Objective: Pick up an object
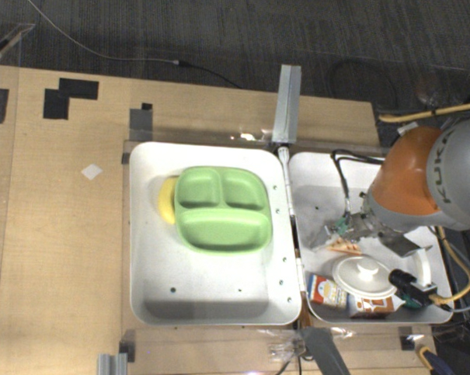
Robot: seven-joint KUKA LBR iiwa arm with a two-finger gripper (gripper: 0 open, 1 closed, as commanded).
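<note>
My fingers (348, 227) sit low in the right bin (317, 175), just above the white lidded pot (363, 278); grip state indeterminable.

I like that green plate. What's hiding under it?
A yellow thing peeks out from under the left edge of the green plate, in the left bin. The plate covers the rest, so I cannot tell what it is.

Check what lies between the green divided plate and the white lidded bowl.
In the camera view, the bins' adjoining walls lie between the green divided plate and the white lidded bowl.
</note>
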